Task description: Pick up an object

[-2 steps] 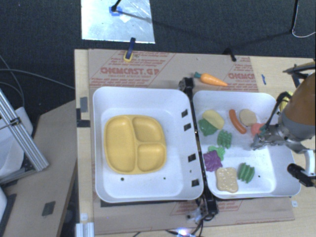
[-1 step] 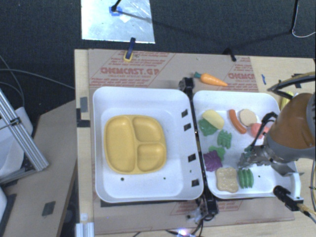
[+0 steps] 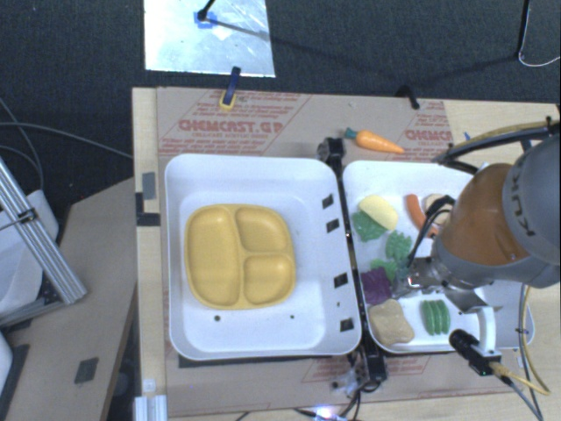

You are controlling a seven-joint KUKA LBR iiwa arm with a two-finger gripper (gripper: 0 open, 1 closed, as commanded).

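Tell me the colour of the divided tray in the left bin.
Pale yellow. The divided tray shows clearly in the camera view, lying in the left bin.

The grey arm [image 3: 517, 226] reaches in from the right, orange band uppermost. Its wrist bends downward. The gripper [image 3: 417, 279] points down, largely hidden beneath it.

Right bin [image 3: 368, 178] contents: a pale yellow piece [image 3: 379, 209] and a green leafy piece [image 3: 367, 227] lay at the upper left, a purple piece [image 3: 377, 284] lower, a tan bread-like piece [image 3: 391, 322] nearest the front, beside a green pod [image 3: 435, 315].
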